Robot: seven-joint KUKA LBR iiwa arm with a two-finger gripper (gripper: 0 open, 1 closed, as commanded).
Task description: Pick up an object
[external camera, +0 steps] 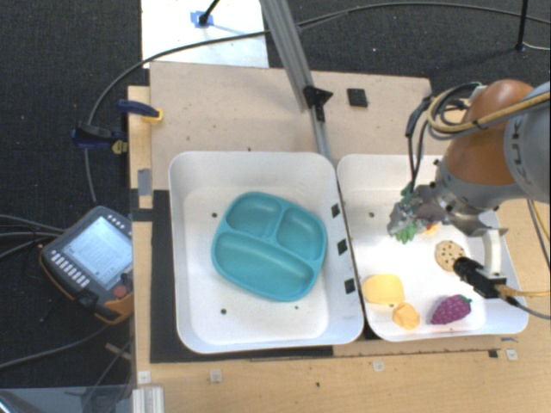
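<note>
Claw (411,220) low in right bin (379,179), grip state unreadable, green item (406,233) partly hidden.

The bench (258,110) was a pale board carrying two shallow white bins side by side across its near half. The left bin (194,256) and the right bin (362,188) touched along their inner walls. A small black square (358,98) lay near the far right corner, and a blue-and-yellow clamp (142,110) gripped the far left edge.

Bright, even overhead light; soft shadows.
</note>
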